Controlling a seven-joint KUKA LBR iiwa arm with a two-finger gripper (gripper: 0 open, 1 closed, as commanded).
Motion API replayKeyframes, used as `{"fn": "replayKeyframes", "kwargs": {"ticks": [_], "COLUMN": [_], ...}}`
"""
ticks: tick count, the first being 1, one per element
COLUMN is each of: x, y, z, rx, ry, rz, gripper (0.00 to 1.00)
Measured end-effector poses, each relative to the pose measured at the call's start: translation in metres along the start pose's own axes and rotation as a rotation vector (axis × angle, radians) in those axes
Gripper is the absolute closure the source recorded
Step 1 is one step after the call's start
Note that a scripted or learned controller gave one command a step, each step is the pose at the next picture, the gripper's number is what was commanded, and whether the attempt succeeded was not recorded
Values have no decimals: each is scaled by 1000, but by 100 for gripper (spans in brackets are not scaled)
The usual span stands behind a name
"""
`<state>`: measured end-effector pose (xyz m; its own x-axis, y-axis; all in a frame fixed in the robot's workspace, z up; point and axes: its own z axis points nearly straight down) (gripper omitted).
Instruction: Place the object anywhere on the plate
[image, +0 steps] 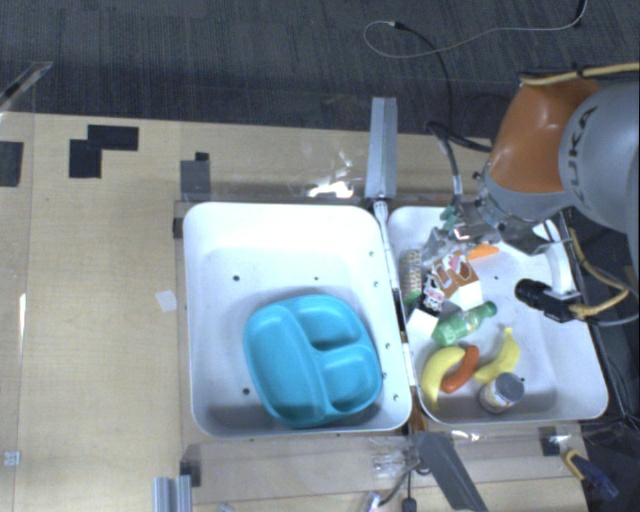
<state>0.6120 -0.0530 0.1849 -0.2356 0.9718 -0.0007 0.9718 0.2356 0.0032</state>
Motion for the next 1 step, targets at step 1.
{"fn": "replayKeyframes", "kwargs": {"ticks": [1], "x": [109], "y": [-7], "z": [0], "rx": [1], "ry": [1], "rz": [107], "gripper": [100]}}
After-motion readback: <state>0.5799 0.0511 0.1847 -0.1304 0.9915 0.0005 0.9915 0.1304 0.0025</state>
